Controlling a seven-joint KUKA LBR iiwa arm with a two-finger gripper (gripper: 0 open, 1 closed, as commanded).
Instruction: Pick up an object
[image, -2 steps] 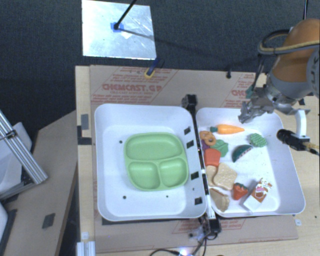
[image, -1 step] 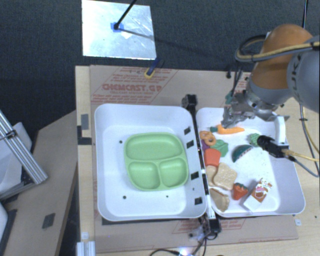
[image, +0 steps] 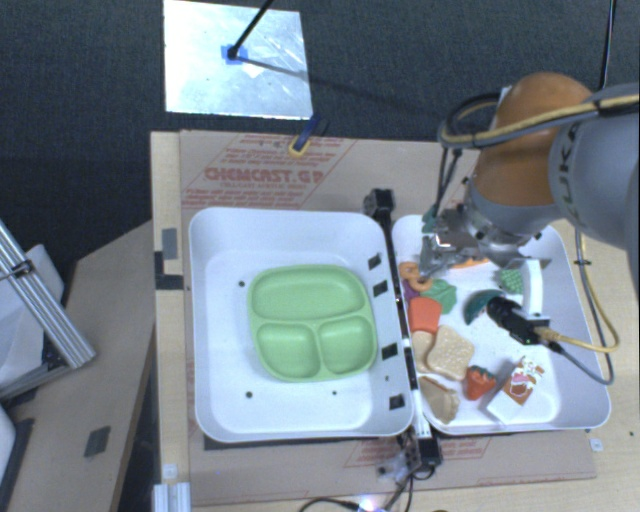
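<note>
Grey KUKA arm w/ orange band (image: 530, 120) comes in from the right and reaches down over the far-left part of the right shallow white bin (image: 585, 400). Two-finger gripper (image: 432, 262) sits low just above the far-left corner of that bin, near the divider between bins. Can't tell how far the jaws are apart or whether anything is in them; the metal wrist parts blur together from this angle.

Right bin holds a clutter of toy food. Orange carrot-like piece (image: 466, 264) lies right beside the gripper, on its right. Small round orange-brown item (image: 409, 270) sits just left of the gripper by the bin wall. Green leafy plastic piece (image: 438, 294) is just nearer than the gripper, w/ a red-orange cup-shaped block (image: 425, 315) touching it on the near side. Tan bread-slice toy (image: 452, 352) lies nearer still, a paler tan piece (image: 440, 398) by the near-left corner. Dark teal curved piece (image: 483, 301) mid-bin, red tomato-like toy (image: 481, 380) and a red-and-white packet (image: 520, 384) toward the near right.

Left shallow white bin (image: 215, 300) holds a light green three-compartment plastic tray (image: 310, 322), roughly centred, well apart from the gripper.
</note>
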